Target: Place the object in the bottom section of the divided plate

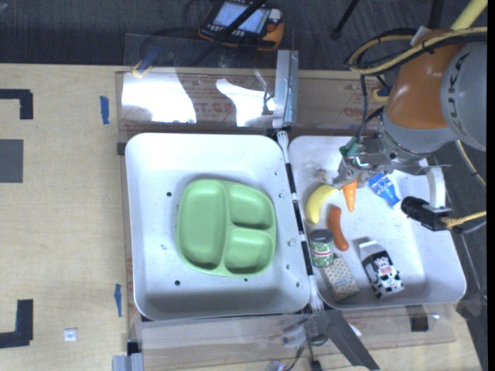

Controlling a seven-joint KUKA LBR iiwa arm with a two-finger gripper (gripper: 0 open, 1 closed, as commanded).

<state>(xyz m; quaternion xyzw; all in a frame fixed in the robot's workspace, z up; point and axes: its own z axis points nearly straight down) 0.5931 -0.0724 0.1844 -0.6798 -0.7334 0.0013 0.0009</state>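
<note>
Gripper (352, 178) hangs low over the right bin (445, 284), its fingers clamped on the orange carrot (350, 195) dangling beside the banana (319, 203), so we judge it picked for the green divided plate (227, 226) in the left bin (147, 207).

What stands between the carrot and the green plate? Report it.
The banana lies just left of the carrot, and the bins' adjoining rims run between it and the green plate. Nothing else visible.
</note>
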